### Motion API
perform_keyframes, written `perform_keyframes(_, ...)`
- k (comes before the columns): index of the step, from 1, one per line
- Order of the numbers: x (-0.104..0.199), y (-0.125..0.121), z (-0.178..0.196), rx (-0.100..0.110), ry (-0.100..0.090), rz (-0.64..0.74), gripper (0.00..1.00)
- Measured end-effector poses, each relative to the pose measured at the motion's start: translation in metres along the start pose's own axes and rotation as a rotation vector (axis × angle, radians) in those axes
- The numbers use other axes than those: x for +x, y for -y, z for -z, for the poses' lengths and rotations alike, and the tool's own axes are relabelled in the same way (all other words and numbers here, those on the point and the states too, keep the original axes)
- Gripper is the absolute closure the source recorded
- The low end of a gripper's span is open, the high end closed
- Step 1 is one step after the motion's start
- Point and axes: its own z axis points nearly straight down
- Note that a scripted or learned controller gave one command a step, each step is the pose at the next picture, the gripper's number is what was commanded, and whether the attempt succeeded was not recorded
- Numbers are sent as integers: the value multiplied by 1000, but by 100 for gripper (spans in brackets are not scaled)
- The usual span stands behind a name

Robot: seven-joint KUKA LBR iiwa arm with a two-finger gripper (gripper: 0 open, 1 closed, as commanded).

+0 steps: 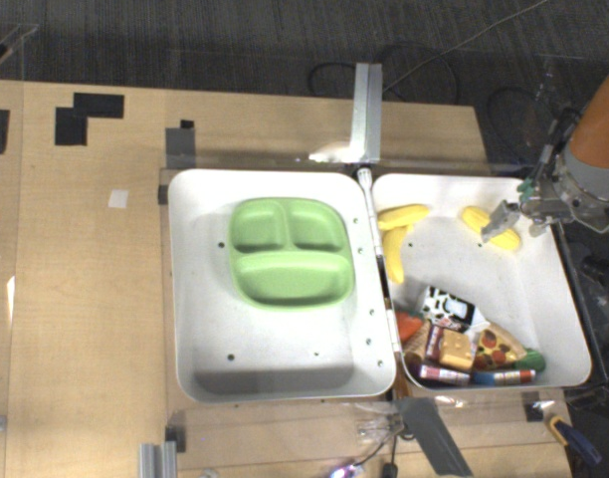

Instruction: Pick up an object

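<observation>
My gripper [517, 223] hangs over the back right part of the right bin [543, 297], open, with one pale finger [500, 221] on the left and a darker one on the right. A small yellow object [480, 221] lies on the bin floor just under and left of the pale finger, partly covered by it. Nothing shows held between the fingers. Two yellow bananas [401, 217] lie near the bin's back left corner, well left of the gripper.
A pile of small packets and toy food [474, 352] fills the right bin's front, with a black-and-white item [449, 309] behind it. The left bin [200, 297] holds a green divided plate [290, 250]. A metal post [368, 113] stands behind the bins.
</observation>
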Motion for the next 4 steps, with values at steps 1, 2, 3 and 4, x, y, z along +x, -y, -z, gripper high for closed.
perform_keyframes(1, -4, -50, -75, -6, 1, 53, 0)
perform_keyframes(2, -3, -52, -63, -11, 3, 59, 100)
perform_keyframes(3, -5, -36, -74, -7, 2, 272, 100)
perform_keyframes(4, 56, -66, 23, -6, 2, 279, 100)
